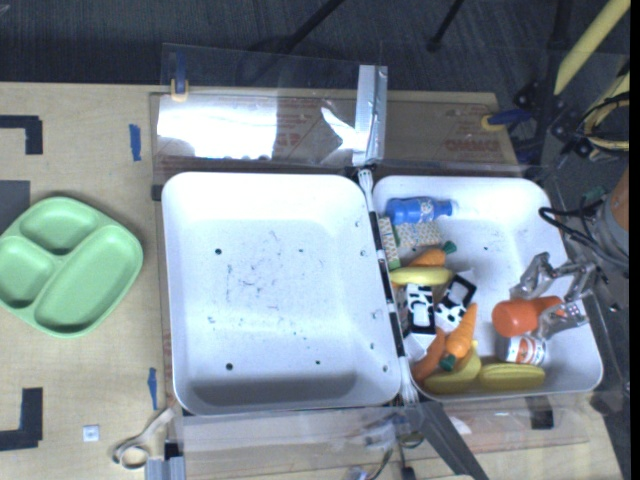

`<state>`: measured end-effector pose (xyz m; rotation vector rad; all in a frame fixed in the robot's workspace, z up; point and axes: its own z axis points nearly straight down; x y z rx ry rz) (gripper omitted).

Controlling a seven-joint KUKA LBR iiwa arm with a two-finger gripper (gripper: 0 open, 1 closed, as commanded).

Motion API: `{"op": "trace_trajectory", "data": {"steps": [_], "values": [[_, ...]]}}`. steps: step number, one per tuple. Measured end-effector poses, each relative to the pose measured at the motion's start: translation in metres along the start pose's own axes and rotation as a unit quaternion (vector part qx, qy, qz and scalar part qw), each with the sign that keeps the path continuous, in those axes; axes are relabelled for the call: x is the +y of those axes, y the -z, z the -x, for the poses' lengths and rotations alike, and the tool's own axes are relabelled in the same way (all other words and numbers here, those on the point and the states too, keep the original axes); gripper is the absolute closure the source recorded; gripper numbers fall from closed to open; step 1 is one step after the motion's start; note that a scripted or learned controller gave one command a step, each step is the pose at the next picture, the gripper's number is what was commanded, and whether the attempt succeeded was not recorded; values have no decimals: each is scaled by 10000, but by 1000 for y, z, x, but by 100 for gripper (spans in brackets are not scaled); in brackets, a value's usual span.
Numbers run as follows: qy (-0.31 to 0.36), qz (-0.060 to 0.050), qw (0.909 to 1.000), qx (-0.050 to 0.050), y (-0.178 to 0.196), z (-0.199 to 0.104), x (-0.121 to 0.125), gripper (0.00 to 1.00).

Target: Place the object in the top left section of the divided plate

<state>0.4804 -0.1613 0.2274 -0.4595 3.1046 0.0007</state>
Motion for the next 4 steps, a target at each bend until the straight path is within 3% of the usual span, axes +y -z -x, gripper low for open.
{"op": "trace_trajectory", "data": {"steps": [1,2,3,4], "values": [[1294,-16,9916,-24,100,12,-25,100],[1276,-31,9918,-63,112,14,-25,100],[1805,-16,9836,-21,160,11,1,100],[3679,5,9299,-1,127,-7,-63,100]]}}
